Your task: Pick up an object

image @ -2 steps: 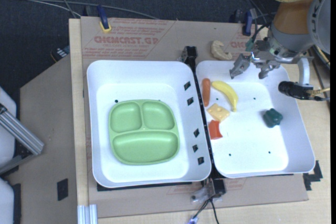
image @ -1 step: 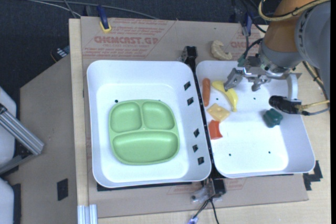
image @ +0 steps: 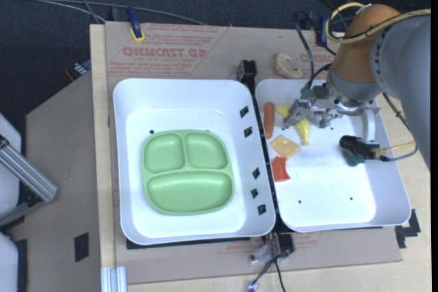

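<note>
My gripper (image: 301, 114) hangs low over the upper left part of the right bin (image: 356, 208), reaching in from the right. Right under and beside it lie small yellow pieces (image: 303, 133), one partly hidden by the gripper. An orange carrot-like stick (image: 269, 120) lies along the bin's left wall. Below it sit a pale orange cheese-like wedge (image: 285, 146) and a red piece (image: 280, 169). I see nothing clearly held.
The left bin (image: 130, 106) holds a green divided plate (image: 187, 171). A beige curved object (image: 288, 65) lies on the cardboard behind the right bin. The grey arm with its orange band (image: 359, 51) covers the right bin's upper right corner.
</note>
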Available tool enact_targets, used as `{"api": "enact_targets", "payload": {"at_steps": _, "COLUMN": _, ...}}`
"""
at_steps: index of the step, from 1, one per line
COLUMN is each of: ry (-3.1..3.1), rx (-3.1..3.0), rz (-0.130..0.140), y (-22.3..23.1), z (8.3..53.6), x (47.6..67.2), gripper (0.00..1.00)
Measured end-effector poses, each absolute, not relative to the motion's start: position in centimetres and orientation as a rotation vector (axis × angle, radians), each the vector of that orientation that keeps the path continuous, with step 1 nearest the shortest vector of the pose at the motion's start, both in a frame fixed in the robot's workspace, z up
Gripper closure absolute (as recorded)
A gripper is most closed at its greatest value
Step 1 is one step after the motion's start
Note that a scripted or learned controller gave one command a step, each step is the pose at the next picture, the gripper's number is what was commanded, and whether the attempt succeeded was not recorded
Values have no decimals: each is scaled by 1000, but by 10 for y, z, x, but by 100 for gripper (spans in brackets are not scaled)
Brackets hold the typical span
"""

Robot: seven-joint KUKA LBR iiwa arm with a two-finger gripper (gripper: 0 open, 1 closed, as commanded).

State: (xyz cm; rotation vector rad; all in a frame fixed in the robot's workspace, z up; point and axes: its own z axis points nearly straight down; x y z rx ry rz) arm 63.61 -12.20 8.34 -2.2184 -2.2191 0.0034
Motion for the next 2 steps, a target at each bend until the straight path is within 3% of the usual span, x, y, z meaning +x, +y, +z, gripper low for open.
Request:
{"api": "enact_targets", "payload": {"at_steps": 1, "ry": -2221, "rx": -2221, "rz": -1, "y": -122, "z": 97, "x": 637, "gripper": 100}}
{"api": "enact_targets", "payload": {"at_steps": 2, "ry": -2226, "rx": -2224, "rz": -6, "y": -121, "z": 162, "x": 638, "gripper": 100}}
